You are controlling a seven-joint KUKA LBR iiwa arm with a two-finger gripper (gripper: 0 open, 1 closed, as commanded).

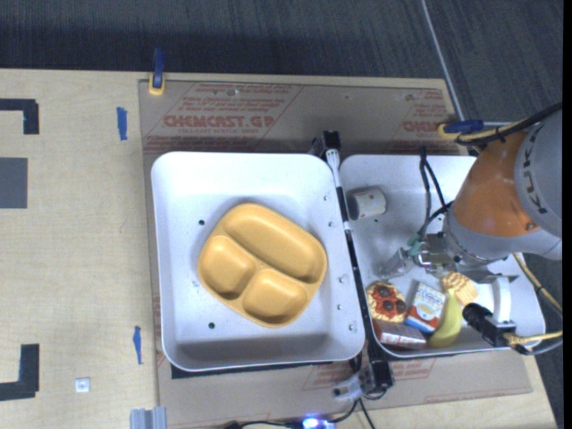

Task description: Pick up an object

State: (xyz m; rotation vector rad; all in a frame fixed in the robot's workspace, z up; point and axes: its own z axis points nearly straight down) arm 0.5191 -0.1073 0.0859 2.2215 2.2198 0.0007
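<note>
- The arm [500, 199] is reaching in over the right bin [402, 172], and the claw [418, 256] is hanging low over the middle of that bin's floor.
- Whether the claw is released or clenched cannot be told from this slant.
- A small carton [428, 299] is lying just below the claw in the view, toward the bin's near wall.
- A banana [450, 322] is lying below and to the right of the claw, touching the carton's right side.
- A packet with a red picture [386, 300] is sitting below and slightly left of the claw, beside the carton.
- A tube [404, 336] is lying further below the claw, along the near wall under the packet.
- A pale cup [366, 202] is lying on its side up and to the left of the claw, apart from it.
- A yellow sectioned plate [261, 262] is sitting in the left bin [179, 239], well to the left of the claw.
- Both bins are resting on the bench [71, 266].
</note>
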